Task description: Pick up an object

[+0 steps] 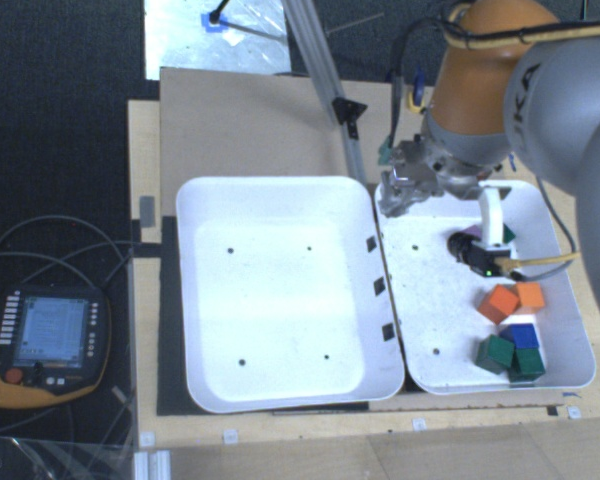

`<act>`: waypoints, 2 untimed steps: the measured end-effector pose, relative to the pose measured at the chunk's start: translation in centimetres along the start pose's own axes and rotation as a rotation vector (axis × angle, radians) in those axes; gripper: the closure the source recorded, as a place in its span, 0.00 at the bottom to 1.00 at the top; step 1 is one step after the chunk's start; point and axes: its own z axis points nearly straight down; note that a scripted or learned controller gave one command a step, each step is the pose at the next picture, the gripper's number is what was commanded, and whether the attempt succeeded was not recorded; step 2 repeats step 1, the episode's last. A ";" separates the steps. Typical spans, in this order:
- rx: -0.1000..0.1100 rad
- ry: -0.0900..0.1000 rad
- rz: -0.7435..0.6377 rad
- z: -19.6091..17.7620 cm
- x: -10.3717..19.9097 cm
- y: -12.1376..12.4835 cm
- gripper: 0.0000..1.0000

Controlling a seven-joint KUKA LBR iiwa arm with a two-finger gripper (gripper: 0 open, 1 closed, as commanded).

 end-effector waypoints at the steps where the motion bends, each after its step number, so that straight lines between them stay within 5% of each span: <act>1: 0.002 0.000 0.000 2.1 5.2 1.6 1.00; 2: 0.002 0.000 0.000 2.1 5.2 1.6 1.00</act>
